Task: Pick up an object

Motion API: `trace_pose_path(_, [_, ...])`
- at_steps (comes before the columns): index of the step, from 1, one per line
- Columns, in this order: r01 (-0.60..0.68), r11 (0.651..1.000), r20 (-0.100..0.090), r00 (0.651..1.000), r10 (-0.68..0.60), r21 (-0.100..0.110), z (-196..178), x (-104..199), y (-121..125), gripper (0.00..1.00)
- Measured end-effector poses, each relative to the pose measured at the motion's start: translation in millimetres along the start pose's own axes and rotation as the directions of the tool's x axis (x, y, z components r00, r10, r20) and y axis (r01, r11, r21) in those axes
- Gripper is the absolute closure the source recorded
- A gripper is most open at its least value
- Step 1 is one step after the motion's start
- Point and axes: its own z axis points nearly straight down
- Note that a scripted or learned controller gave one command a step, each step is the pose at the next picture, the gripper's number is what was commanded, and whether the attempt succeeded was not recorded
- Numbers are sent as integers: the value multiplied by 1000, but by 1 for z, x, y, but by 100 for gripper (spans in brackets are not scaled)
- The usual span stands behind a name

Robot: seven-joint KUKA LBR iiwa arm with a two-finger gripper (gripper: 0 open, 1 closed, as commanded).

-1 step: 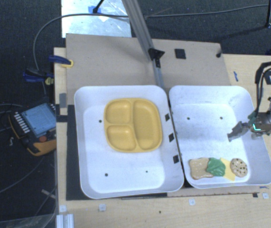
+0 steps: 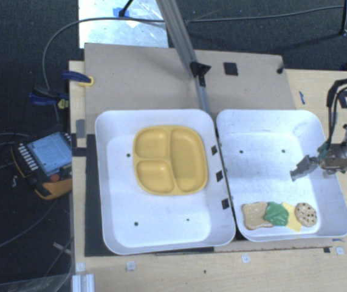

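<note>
The scene is seen by one fixed camera, placed high above the bench (image 2: pixel 161 72) and tilted down at a slant. Both white bins, the left bin (image 2: pixel 118 224) and the right bin (image 2: pixel 264 139), are taken in whole, from rather far, together with dark floor around.

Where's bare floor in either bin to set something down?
Right bin: open floor across its far and middle part, ahead of the gripper. Crowded along the near edge: toast, green piece, cookie. Left bin: free strip nearer than the yellow tray, plus its left margin.
</note>
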Motion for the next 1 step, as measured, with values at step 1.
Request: trace_pose_path(1, [-4, 1000, 0, 1000, 4, 3, 44, -4, 6, 0])
